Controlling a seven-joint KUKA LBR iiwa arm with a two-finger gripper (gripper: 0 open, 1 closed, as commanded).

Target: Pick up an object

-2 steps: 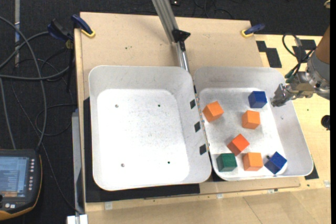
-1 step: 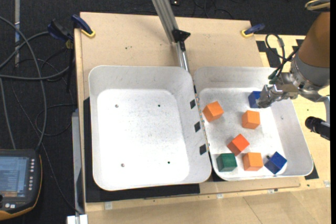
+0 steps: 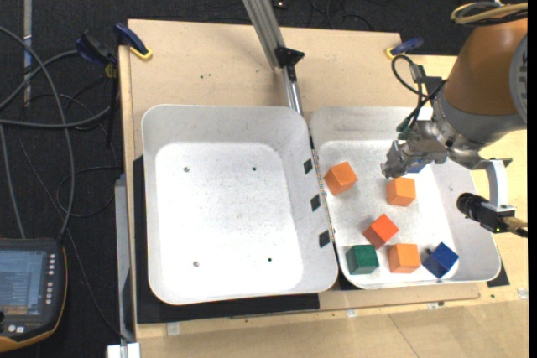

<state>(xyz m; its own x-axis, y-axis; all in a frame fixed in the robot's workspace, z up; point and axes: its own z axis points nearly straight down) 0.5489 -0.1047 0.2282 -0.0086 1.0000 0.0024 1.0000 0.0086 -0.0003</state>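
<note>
Camera view, slanted from above: one bench, two shallow white bins side by side.

Item: arm, grey with orange band, reaching in from the view's right over the right bin (image 3: pixel 470 268). Gripper (image 3: pixel 398 166) hangs low over that bin's upper middle. Whether it is parted or closed cannot be told from this angle; nothing is visibly held.

Item: orange cube (image 3: pixel 401 191), just below the gripper and a little to its right, very near or touching in the picture. Likeliest target, by judgement.

Item: second orange cube (image 3: pixel 341 177), to the left of the gripper at about the same height, near but apart from it.

Item: red-orange cube (image 3: pixel 382 229), below the gripper, beyond the first cube.

Item: green cube (image 3: pixel 363 259), orange cube by the front wall (image 3: pixel 404 257) and blue cube (image 3: pixel 440 259), in a row along the bin's near wall, well below the gripper; the farthest of the set.

Item: left bin (image 3: pixel 151 180), well to the left of the gripper, across the shared rims.

Step in hand, by judgement: approach, the descent over a chosen cube; no grasp is shown and no cube is off the floor. The next move calls for centring over the nearest orange cube, a short shift down and right in this view, lowering until the cube sits within the grip, closing, then lifting straight up. The neighbours stand apart enough that crowding looks a minor concern.
</note>
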